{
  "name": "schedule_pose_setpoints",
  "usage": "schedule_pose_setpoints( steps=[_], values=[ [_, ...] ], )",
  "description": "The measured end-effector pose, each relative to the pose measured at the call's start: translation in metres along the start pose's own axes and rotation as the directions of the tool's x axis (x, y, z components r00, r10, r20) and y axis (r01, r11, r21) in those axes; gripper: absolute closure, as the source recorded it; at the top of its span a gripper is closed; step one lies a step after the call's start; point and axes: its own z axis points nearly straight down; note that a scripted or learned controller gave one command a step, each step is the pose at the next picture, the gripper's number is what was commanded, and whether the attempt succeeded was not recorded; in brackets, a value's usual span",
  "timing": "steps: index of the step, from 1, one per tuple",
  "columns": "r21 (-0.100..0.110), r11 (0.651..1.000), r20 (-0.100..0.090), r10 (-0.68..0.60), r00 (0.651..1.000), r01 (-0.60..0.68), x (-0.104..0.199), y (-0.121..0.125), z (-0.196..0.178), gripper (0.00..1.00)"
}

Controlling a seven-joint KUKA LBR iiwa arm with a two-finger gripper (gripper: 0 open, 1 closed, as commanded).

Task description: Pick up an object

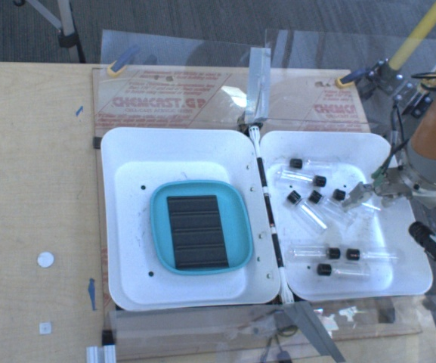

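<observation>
Several clear vials with black caps lie scattered in the right white bin (414,282). One group lies in the bin's upper middle, such as the vial (305,210) with its cap up left. Three more vials (354,255) lie near the front. My gripper (360,193) hangs low over the bin's right half, reaching in from the right. It is just right of one black-capped vial (339,195). Whether anything sits in the gripper is unclear.
The left white bin (127,157) holds a teal tray (161,203) with a dark ridged block (196,231) in it. Clear plastic sheets (165,100) and a metal post (259,82) stand behind the bins. A small white disc (45,260) lies on the wooden bench at left.
</observation>
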Motion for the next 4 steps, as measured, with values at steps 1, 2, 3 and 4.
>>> schedule_pose_setpoints(
  steps=[1,2,3,4],
  values=[
    [-0.003,1.000,0.002,-0.022,1.000,0.022,0.004,0.036,0.037,0.00],
    [-0.002,0.988,-0.003,-0.156,0.988,0.156,0.077,0.012,0.036,0.00],
    [-0.008,0.988,0.000,-0.153,0.988,0.153,0.075,0.013,0.025,1.00],
    [-0.008,0.988,0.000,-0.153,0.988,0.153,0.075,0.013,0.025,0.00]
  ],
)
